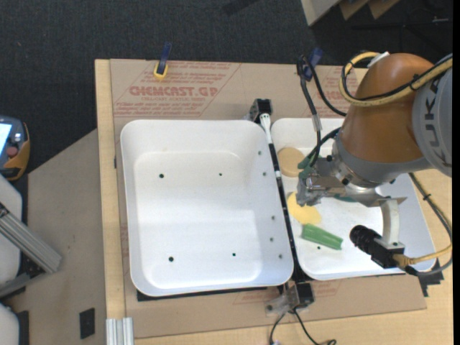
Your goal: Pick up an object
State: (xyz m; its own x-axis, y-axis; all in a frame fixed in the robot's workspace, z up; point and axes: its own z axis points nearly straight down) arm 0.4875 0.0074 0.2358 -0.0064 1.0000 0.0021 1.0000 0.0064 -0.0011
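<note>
Dark carpet (72, 20) surrounds a pale worktop (72, 214) covered by a flat sheet of brown cardboard (180, 85) with red print. Two shallow white bins with smooth walls and rounded corners sit on it, their rims touching along the middle.

The left bin (126, 139) has a wide, glossy white floor marked by four small dark dots, which gives broad room for moving. The right bin (338, 261) holds three things, all crowded towards the shared rim. There is a flat, round tan disc (289, 161) at the back, a soft-edged yellow lump (303, 214) in the middle and a straight green bar (321, 236) lying at a slant in front. The lump and the bar lie just beside each other, and the disc sits a little apart.

My pincer (310, 191) hangs inside the right bin between the disc and the lump, directly above the lump's back edge, and may be touching it. My wrist hides the tip, so I cannot tell whether the pincer is spread or pressed together. The shared rim leaves little room on that side.
</note>
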